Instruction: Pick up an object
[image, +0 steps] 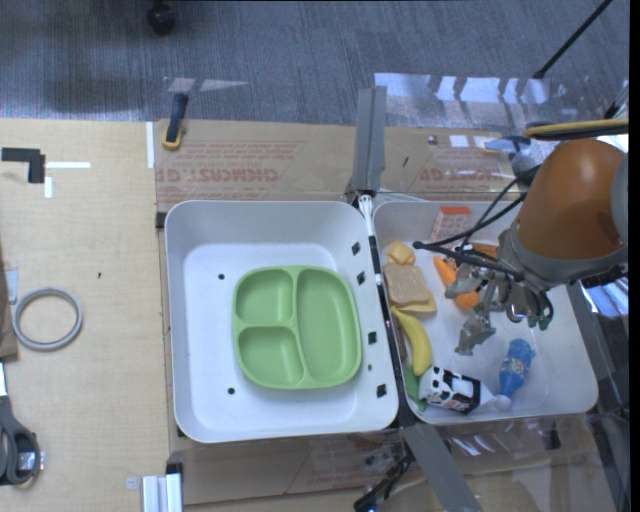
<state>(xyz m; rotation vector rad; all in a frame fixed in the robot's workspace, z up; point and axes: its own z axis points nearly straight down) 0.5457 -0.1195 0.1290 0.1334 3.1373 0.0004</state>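
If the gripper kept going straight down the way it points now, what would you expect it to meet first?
Most likely the bare white floor of the right bin. The gripper hangs over an open patch between the banana and the blue bottle, though depth is hard to judge from this slanted view.

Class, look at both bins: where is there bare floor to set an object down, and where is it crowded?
Left bin: a bare white margin rings the green divided plate. Right bin: crowded along its left wall with bread, banana and cow toy; the gripper hangs mid-bin beside the blue bottle.
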